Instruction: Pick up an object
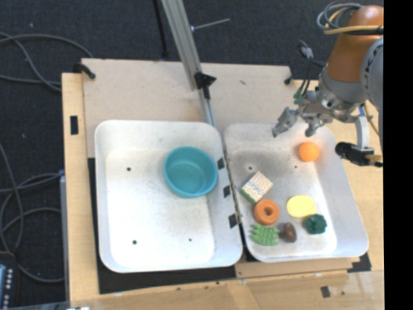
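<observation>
- Two shallow white bins sit side by side on the bench: the left bin (116, 192) holds a round teal plastic bowl (190, 171) near its upper right part.
- Right bin (348, 205) holds a small orange ball (309, 151) near its upper right, a checkered square block (257, 186), an orange ring (266, 212), a flat yellow oval piece (301, 206), a dark green knobbly lump (315, 224), a small brown lump (288, 232) and a light green leafy piece (264, 235).
- Grey arm's gripper (297, 125) hangs over the right bin's upper edge, up and left of the ball, fingers spread apart, nothing between them.
</observation>
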Controlling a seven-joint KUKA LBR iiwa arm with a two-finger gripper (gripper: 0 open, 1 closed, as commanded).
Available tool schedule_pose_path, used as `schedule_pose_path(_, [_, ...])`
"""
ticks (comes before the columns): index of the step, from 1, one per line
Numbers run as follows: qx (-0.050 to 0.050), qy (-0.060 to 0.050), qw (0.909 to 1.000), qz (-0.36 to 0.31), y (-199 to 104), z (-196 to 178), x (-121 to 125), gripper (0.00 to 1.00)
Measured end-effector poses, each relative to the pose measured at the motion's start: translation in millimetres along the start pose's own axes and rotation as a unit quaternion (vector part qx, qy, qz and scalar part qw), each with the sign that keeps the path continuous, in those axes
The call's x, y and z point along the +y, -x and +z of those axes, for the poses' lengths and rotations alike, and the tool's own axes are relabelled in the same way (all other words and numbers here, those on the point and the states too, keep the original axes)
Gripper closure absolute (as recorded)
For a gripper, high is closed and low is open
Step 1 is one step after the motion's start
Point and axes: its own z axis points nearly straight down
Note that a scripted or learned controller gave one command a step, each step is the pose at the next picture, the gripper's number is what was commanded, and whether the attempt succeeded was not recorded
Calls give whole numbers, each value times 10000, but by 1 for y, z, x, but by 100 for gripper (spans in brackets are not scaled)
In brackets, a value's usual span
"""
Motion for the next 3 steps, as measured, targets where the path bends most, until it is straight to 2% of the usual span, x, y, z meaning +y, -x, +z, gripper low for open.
schedule_pose_path(1, [-8, -3, 10000, -2, 1, 0, 0, 0])
schedule_pose_path(3, [-9, -24, 10000, 5, -4, 98, -2, 0])
